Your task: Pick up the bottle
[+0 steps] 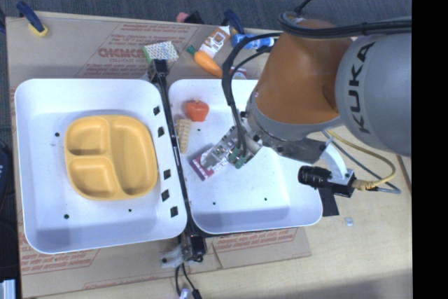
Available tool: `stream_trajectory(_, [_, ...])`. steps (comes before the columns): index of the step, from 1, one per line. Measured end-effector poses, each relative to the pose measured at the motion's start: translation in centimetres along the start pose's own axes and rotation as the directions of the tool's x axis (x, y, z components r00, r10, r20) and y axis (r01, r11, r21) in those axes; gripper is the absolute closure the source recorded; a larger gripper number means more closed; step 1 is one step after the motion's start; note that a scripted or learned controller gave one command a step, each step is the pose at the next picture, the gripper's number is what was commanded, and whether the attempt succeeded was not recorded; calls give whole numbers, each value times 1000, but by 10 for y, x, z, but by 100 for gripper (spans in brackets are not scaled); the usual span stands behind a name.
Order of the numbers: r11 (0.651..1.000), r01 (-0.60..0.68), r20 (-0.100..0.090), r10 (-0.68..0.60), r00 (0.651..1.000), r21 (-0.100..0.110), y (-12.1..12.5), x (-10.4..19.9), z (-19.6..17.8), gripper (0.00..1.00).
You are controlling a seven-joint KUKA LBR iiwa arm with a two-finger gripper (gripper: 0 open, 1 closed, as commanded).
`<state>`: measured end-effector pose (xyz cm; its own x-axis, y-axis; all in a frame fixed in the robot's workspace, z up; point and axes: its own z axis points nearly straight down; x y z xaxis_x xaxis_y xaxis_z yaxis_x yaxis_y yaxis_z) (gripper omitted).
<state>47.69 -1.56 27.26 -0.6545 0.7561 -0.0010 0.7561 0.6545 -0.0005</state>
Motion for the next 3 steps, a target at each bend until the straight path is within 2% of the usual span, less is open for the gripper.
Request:
stream_trajectory(1, [868,496,-4,-496,868,1,17,21,48,100])
stream_trajectory(2, [700,714,0,-714,700,-1,54,63,28,100])
stream_trajectory(3, [752,659,-3,-659,752,0,81,96,75,100])
